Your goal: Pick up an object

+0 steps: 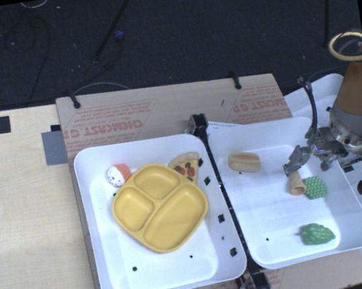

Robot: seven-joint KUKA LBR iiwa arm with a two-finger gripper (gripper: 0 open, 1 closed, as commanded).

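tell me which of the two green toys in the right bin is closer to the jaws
The upper green toy, joined to a tan cone, sits just below the gripper. The other green toy lies alone near the bin's front edge, farther away.

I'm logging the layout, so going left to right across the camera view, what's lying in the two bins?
Small red and white toy → yellow divided plate → bread roll → tan cone → green bumpy ball.
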